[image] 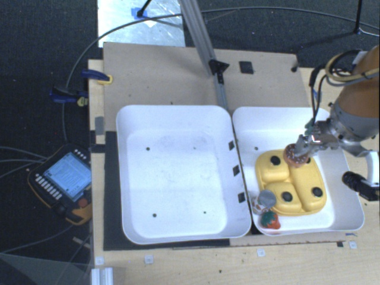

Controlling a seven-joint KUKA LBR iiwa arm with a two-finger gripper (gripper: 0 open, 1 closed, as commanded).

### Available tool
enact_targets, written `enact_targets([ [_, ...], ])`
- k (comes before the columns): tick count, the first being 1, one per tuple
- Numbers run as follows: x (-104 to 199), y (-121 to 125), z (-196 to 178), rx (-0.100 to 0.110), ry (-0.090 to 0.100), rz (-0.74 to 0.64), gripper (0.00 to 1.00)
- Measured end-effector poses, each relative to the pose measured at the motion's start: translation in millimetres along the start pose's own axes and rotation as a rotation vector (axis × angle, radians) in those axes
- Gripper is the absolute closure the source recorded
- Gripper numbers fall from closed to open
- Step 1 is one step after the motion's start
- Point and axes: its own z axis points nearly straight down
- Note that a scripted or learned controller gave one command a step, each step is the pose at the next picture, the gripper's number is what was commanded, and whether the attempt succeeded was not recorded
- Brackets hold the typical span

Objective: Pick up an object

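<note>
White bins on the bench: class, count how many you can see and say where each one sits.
2. The left bin sits mid-bench; the right bin adjoins it, holding a yellow object under the gripper.

The 2 bins, left bin and right bin, look like smooth white plastic with a faint sheen. The bench beneath them is matt tan board, like fibreboard or plywood. In the right bin, the yellow object looks like smooth moulded plastic, slightly glossy. The arm shows grey metal and a satin orange band.
</note>
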Motion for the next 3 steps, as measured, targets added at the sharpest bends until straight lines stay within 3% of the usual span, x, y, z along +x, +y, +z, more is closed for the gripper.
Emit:
enact_targets([
  [3,156,2,-30,0.001,0.000,0.001,1.00],
])
